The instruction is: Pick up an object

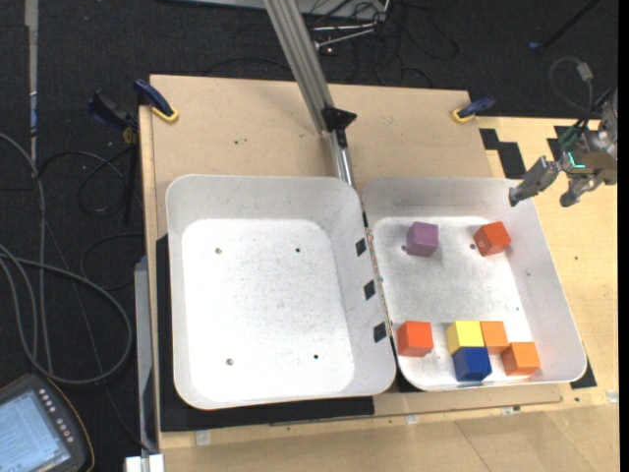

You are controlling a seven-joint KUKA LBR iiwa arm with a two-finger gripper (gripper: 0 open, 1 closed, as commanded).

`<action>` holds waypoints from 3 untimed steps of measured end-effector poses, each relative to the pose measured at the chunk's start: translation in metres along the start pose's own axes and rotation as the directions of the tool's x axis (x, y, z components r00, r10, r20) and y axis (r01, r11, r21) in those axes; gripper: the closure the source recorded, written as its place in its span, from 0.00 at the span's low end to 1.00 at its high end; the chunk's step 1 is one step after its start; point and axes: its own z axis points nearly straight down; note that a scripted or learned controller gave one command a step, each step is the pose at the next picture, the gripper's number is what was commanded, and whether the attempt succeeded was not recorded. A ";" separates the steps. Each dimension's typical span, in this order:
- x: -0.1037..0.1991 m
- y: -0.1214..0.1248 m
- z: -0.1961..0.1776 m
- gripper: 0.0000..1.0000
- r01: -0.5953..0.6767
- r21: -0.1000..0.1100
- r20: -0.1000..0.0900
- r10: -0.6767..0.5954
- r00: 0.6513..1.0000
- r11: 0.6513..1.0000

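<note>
The right bin (546, 275) holds several small blocks. A purple block (422, 237) lies near its back middle and an orange one (492, 237) to the right of it. Along the front lie an orange block (415, 337), a yellow block (466, 335), a blue block (472, 363) and two more orange blocks (494, 333) (521, 358). My gripper (552, 186) hangs at the far right, above the bin's back right corner, well apart from every block. Its two fingers are spread with nothing between them.
The left bin (197, 264) sits beside the right one on the wooden bench (246, 126). A slanted metal pole (295, 37) runs down to the bins' shared back edge. Clamps (152, 99) (472, 109) grip the bench's back corners.
</note>
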 end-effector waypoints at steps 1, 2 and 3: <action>0.002 -0.006 0.045 0.00 -0.003 0.004 -0.001 0.003 1.000 1.000; 0.006 -0.007 0.109 0.00 -0.003 0.006 -0.002 0.003 1.000 1.000; 0.007 -0.010 0.153 0.00 -0.004 0.003 -0.001 0.004 1.000 1.000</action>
